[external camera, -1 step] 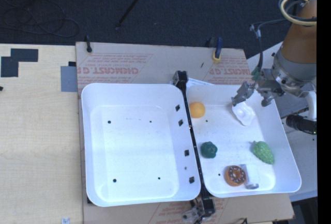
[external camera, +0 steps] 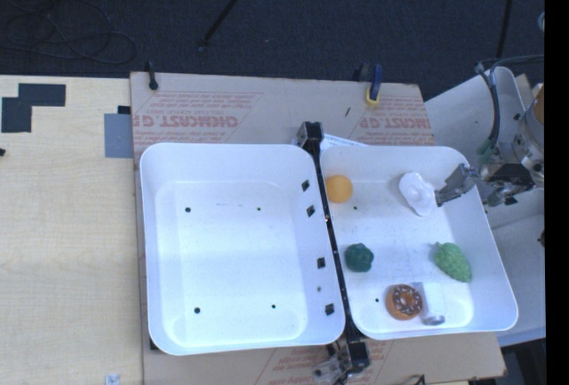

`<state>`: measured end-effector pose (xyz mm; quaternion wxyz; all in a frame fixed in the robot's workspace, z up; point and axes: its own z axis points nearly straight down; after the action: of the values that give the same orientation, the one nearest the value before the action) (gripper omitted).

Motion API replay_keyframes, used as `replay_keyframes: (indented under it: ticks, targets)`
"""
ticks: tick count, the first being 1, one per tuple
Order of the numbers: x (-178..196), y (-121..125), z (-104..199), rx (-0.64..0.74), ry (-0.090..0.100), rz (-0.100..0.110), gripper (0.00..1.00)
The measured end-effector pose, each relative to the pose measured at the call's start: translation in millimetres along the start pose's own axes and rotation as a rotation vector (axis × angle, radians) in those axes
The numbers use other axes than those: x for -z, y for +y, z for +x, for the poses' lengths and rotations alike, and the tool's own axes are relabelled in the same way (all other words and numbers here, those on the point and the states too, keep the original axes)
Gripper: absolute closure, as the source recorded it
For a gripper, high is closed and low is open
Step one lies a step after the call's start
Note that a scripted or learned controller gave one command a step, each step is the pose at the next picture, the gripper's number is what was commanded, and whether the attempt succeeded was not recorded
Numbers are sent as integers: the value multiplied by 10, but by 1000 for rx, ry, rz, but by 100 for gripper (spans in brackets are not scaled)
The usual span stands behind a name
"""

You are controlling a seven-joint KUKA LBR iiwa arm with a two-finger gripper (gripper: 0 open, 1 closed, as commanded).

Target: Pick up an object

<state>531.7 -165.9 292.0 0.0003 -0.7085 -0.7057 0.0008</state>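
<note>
The right bin (external camera: 498, 285) holds several objects. An orange ball (external camera: 338, 188) lies near the divider at the back. A white lump (external camera: 414, 192) sits at the back right. A dark green piece (external camera: 358, 257) lies in the middle, a light green bumpy piece (external camera: 452, 260) to the right, and a brown frosted donut (external camera: 404, 301) at the front. My gripper (external camera: 452, 186) reaches in from the right, low over the bin's right side, its tip just beside the white lump. Nothing is seen held in it.
The left bin (external camera: 160, 196) stands beside the right one, with a black divider clamp (external camera: 322, 223) between them. Both rest on cardboard (external camera: 222, 112) on a wooden bench. A small grey item (external camera: 433, 317) lies by the donut.
</note>
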Motion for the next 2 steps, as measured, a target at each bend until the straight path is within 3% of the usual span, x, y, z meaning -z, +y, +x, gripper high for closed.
replay_keyframes:
  ticks: [1,2]
  targets:
    - [-746,-327,-187,1,3,9,0]
    - [-1100,-574,-491,1,2,5,0]
